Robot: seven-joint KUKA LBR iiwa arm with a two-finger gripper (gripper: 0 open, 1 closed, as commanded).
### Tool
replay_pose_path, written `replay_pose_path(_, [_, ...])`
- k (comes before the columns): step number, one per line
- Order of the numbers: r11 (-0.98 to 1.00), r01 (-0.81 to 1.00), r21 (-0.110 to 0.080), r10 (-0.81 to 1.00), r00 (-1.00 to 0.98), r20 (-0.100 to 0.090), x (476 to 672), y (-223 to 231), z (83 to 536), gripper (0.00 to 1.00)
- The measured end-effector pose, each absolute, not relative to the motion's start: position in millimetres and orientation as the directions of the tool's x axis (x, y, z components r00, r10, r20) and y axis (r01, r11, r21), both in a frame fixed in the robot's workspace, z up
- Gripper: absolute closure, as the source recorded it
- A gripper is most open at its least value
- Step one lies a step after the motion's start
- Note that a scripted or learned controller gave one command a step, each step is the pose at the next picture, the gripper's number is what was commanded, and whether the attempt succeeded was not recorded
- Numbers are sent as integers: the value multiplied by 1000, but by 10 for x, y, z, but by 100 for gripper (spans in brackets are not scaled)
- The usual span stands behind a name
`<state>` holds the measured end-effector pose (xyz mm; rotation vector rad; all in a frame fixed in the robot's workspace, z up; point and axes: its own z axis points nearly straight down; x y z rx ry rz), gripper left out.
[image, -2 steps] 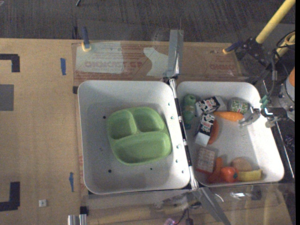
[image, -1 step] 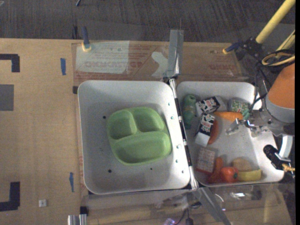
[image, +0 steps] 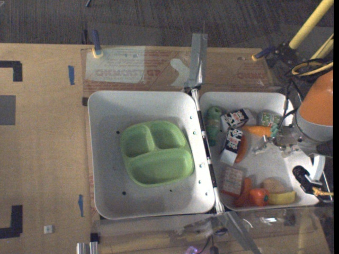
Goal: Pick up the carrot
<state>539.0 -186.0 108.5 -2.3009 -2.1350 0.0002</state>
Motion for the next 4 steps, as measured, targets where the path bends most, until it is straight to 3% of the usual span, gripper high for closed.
replay_pose_path(1, [0, 1000, 3, 1000, 0, -2, 6320, -1940, 862, 0])
replay_pose_path(2, [4, 1000, 7, 1000, -4, -4, 6338, -1930, 980, 100])
replay_pose_path(3, [-83, 997, -1, 997, 83, 0, 6006, -2009, 1201, 100])
replay_pose_path(4, [-512, 859, 4, 859, 512, 1, 6329, -1423, 868, 100])
